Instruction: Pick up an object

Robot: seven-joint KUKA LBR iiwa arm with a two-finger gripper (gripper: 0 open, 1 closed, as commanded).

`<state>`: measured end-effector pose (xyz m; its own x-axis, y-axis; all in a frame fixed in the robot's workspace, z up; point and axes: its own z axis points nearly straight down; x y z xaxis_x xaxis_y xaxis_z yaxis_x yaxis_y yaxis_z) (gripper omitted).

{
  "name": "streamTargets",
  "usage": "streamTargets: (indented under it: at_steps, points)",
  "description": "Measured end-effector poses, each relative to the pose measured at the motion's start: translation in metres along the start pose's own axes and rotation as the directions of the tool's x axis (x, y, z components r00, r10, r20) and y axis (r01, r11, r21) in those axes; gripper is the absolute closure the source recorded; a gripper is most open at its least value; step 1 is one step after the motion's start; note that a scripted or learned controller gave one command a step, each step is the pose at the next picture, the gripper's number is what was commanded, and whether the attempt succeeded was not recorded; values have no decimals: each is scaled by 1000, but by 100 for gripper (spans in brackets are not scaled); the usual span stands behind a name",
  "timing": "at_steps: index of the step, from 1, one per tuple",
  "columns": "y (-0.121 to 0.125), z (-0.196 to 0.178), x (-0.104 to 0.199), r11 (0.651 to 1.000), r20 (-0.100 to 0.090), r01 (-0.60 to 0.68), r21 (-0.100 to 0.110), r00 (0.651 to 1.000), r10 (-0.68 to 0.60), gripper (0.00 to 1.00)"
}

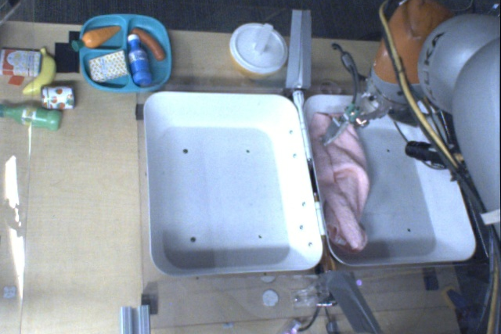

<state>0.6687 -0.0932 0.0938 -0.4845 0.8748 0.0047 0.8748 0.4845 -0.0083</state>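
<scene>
Toward three o'clock across the camera view, the right bin is carrying a pink cloth, which is lying bunched lengthwise along the bin's nine o'clock wall, running from the twelve o'clock corner down toward six o'clock. At the cloth's twelve o'clock end the tool is pointing down and resting at the fabric's upper edge; its fingers look close together, but I cannot tell whether they are gripping any cloth, as the tips are too small and blurred. The grey arm with its orange band is reaching in from two o'clock, with black and yellow cables trailing beside it.

At the centre, the left bin is sitting just beside the right one, their walls nearly touching along a metal rail that is standing up toward twelve o'clock. On the surface at twelve o'clock, a white lidded cup is sitting just beyond the left bin. At ten o'clock a blue divided plate is holding toy food, including a carrot and a blue bottle. Further toward nine o'clock a toy banana, a small can and a green bottle are lying close together.
</scene>
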Motion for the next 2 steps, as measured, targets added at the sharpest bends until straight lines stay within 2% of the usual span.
streamTargets:
  at_steps: [1, 2]
  points:
    - [2, -11, -4, 1000, 20, 3, -16, 1000, -3, 100]
    - [-4, -66, -10, 989, 11, 145, -13, 989, -145, 100]
